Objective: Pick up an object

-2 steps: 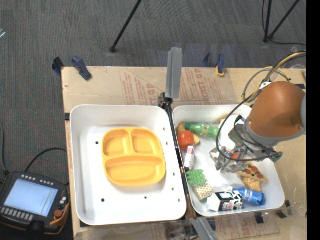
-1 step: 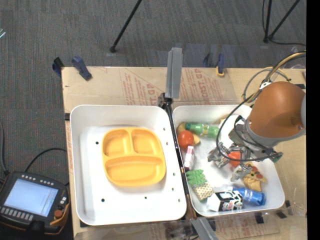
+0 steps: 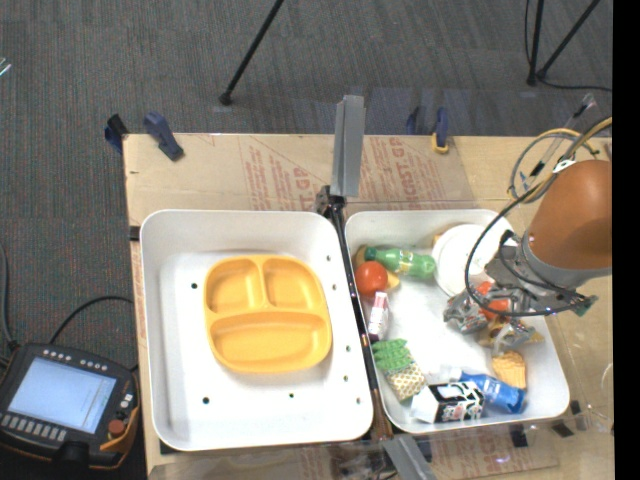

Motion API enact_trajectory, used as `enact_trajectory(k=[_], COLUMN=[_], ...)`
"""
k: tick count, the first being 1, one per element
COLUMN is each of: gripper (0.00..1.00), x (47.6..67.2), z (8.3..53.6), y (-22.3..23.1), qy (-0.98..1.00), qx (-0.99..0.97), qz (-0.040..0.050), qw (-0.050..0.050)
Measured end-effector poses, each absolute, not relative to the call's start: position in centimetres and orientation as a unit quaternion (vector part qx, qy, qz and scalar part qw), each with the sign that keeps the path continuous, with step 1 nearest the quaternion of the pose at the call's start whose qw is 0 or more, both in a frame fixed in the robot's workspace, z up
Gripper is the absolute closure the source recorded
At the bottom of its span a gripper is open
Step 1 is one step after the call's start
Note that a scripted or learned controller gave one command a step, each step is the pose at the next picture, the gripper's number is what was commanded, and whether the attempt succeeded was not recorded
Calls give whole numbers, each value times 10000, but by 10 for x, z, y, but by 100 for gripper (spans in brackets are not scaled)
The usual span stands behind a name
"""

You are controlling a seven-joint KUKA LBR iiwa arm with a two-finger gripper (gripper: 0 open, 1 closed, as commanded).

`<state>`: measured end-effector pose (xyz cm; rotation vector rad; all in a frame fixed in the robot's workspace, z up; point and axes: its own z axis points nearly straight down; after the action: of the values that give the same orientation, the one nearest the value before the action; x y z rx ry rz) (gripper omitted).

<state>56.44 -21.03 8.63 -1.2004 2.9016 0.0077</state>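
The arm comes in from the right, its orange band (image 3: 573, 216) over the right bin (image 3: 425, 423). Below it my gripper (image 3: 492, 313) hangs low among a heap of small items near the bin's right side, over something orange-red and grey. Loose in the same bin lie a green bottle (image 3: 405, 262), a red tomato-like ball (image 3: 371, 277), a small white-and-pink bottle (image 3: 378, 315), a green knobbly toy (image 3: 393, 355), a black-and-white carton (image 3: 452, 402), a blue packet (image 3: 502, 392) and a white plate (image 3: 458, 253).
The left bin (image 3: 160, 268) holds a yellow divided tray (image 3: 266, 311). A grey upright post (image 3: 348, 153) stands between the bins at the back. A teach pendant (image 3: 65, 398) lies on the floor at lower left.
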Motion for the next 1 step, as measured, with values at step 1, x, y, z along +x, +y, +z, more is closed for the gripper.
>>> enact_trajectory(k=[1], gripper=[0], x=[548], z=[87], y=[-186], qy=[9557], qx=[-2942], qz=[19], qw=[6])
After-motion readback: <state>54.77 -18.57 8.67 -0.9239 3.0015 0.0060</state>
